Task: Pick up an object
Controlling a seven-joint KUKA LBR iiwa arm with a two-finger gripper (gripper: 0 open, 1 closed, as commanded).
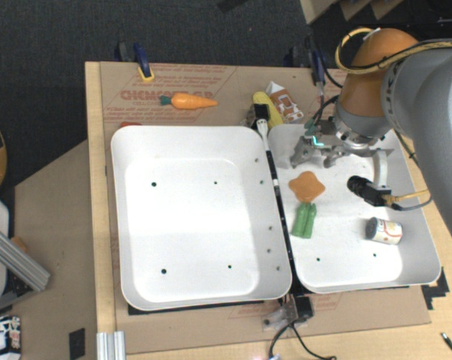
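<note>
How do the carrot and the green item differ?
The carrot is orange and lies crosswise on the cardboard behind the bins; the green item lies nearly lengthwise inside the right bin. The carrot tapers; the green item looks blockier. Both are elongated and lie flat.

You get faint red print on the cardboard sheet point(211, 81) behind the bins, too blurred to read.
</note>
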